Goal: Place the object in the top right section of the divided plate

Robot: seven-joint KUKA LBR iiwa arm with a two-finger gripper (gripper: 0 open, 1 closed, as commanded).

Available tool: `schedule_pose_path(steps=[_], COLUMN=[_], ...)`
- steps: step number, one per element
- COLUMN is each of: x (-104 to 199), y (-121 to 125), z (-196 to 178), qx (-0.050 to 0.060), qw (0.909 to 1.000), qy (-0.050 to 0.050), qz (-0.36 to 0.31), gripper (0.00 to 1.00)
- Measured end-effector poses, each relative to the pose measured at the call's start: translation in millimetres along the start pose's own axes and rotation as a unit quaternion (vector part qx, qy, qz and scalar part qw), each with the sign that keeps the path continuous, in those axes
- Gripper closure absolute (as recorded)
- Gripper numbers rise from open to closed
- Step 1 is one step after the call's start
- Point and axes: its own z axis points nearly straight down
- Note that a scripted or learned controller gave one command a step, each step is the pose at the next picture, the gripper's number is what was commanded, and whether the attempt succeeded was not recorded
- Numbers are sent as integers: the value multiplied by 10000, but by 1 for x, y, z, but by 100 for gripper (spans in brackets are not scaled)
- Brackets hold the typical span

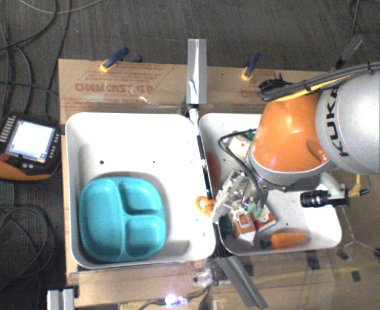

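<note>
The teal divided plate [122,219] lies in the lower part of the left bin [112,131], with one long section on its left and two smaller ones on its right. My gripper [236,197] hangs low over the left side of the right bin [312,237], right of the wall between the bins. Just below it sit a small orange-and-white carton [243,225] and a red piece [266,222]. A small orange object [204,205] rests at the dividing wall, left of the gripper. The view does not show anything held.
An orange carrot-like piece [288,239] lies near the right bin's front edge. The arm's orange band [286,137] covers much of that bin. A teach pendant [27,147] sits left of the bench. Clamps [114,59] hold the cardboard at the back.
</note>
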Motion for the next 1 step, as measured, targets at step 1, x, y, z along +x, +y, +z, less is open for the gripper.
schedule_pose_path(steps=[1], x=[30], y=[59], z=[-15], qx=[11], qw=[9974], qy=[-2], qz=[-720], gripper=[100])
